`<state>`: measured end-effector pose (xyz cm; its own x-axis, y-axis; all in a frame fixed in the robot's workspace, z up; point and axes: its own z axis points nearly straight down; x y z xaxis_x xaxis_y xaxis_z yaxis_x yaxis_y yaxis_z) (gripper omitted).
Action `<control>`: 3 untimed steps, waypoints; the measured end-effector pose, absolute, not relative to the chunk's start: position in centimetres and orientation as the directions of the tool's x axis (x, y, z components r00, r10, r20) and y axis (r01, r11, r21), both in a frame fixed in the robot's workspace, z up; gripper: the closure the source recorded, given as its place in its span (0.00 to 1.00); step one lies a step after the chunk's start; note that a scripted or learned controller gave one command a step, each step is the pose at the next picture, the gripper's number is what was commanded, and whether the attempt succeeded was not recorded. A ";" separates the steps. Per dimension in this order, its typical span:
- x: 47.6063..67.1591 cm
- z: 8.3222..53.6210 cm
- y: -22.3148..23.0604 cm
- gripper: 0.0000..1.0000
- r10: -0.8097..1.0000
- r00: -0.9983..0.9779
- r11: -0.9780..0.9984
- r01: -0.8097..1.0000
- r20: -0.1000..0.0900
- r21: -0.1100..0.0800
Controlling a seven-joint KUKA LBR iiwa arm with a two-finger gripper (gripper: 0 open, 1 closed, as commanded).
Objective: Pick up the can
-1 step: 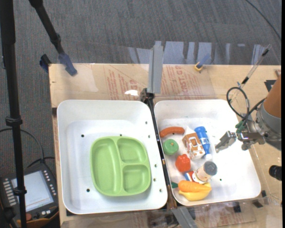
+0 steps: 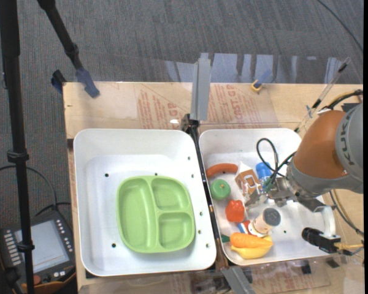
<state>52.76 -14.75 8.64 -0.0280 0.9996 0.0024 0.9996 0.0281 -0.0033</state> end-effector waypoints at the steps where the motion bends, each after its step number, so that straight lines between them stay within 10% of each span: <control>1: 52.7 9.5 -15.0 1.00 1.000 -0.017 0.017 1.000 0.004 -0.005; 2: 55.9 15.6 -8.4 1.00 0.991 0.130 -0.130 0.991 0.001 -0.004; 3: 55.9 15.6 -8.4 0.00 0.992 0.130 -0.130 0.992 0.001 -0.005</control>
